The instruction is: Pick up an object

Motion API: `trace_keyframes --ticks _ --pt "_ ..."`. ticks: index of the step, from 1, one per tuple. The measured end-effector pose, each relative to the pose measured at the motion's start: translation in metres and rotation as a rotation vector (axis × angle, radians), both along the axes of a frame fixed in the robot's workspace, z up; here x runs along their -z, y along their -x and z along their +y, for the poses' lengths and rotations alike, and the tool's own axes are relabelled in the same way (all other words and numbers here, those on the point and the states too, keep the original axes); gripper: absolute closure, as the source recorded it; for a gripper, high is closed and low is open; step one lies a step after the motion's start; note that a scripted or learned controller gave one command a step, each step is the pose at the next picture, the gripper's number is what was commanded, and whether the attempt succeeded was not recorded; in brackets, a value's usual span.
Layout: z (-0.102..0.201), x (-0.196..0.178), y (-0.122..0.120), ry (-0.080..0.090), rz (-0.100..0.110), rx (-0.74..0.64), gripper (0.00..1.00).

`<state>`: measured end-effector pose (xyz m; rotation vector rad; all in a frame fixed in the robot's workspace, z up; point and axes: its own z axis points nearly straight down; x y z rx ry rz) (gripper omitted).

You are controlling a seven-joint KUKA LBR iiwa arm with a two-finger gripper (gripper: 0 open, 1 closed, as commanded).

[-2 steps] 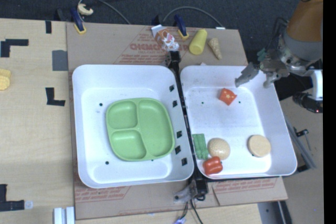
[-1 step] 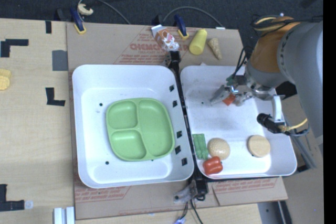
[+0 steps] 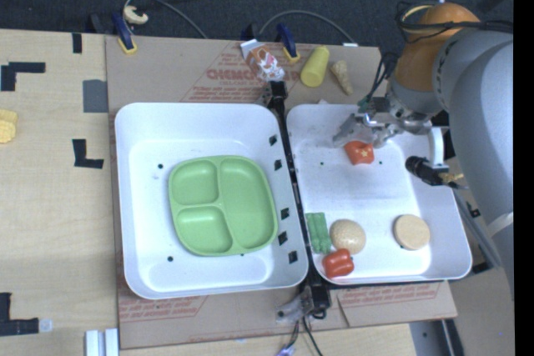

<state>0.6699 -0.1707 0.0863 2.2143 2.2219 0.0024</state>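
My gripper hangs over the back of the right bin, reaching in from the right on the grey arm. A small red tomato-like object lies directly under its tip, touching or nearly touching it; contact is unclear from this angle. Toward the front of the same bin are a tan ball, a red pepper-like piece, a flat green piece against the left wall, and a round tan bun.
The left bin holds a green divided plate. Behind the bins on the cardboard lie a yellow cylinder, a tan cone and a small wrapped packet. Cables run across the dark back.
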Motion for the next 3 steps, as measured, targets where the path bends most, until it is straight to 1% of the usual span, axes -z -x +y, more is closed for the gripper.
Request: trace_keyframes --ticks 1,2,3 --pt "0.000 -0.010 0.000 0.002 0.000 -0.001 1.00" --pt "0.078 0.001 0.021 -0.003 0.004 0.001 1.00" --pt "0.157 -0.098 0.089 -0.003 0.005 0.001 1.00"
